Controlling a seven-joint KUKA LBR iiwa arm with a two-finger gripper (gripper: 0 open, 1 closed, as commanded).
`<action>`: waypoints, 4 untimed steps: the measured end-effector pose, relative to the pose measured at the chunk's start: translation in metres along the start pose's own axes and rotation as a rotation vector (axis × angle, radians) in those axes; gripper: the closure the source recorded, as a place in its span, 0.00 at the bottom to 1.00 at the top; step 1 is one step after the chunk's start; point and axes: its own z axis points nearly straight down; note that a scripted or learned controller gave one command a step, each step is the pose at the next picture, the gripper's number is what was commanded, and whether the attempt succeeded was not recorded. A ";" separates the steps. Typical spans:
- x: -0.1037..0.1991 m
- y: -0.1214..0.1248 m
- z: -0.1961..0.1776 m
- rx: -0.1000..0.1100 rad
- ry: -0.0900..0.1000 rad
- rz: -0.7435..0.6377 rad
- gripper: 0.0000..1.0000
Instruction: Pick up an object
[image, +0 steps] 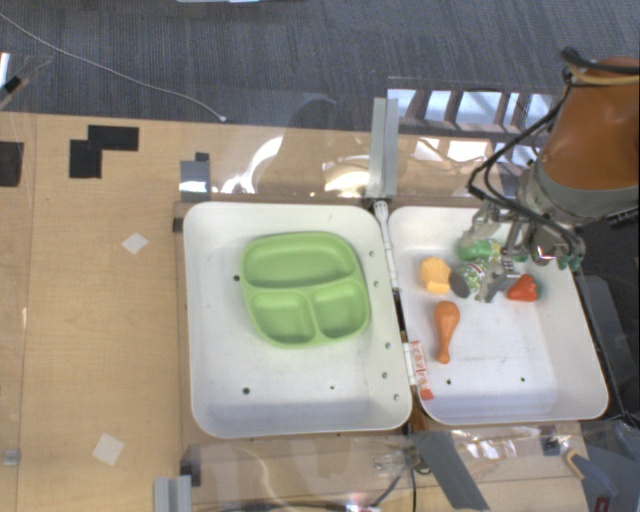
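Camera view: gripper (487, 272) is low over the right bin (560, 395), in its upper part, arm coming in from the right edge. Landmark = the orange drumstick toy (445, 328), roughly mid-bin on its left side.

Candidates rel. to drumstick: yellow piece (434, 274) just above it; grey round piece (462, 283) above and slightly right, next to the yellow one; green piece (478, 248) further above-right, partly under the gripper hardware; red piece (522, 290) right and a bit above. Green divided tray (303, 287) sits well left of the drumstick, in the left bin (215, 390).

Fingers: can't tell apart vs together, cables and wrist body clutter that spot. Nothing visibly between them, so I wouldn't call anything held.

How to do this step well, imo:
- the tip looks to sit between grey and red pieces, touching or nearly touching grey. Commit to one target; straddling two risks a push, not a grasp.
- grey one is round, prob rolls off, so centre on it before closing.
- drumstick lies alone w/ room around it, thin neck = easier pinch if the cluster fails.
- lift straight up and check the object comes w/ it.
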 end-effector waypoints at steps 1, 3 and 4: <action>-0.013 0.001 0.124 -0.001 -0.015 0.116 0.00; 0.010 0.056 -0.023 -0.002 -0.015 0.125 1.00; 0.041 0.030 0.034 -0.001 0.002 -0.279 1.00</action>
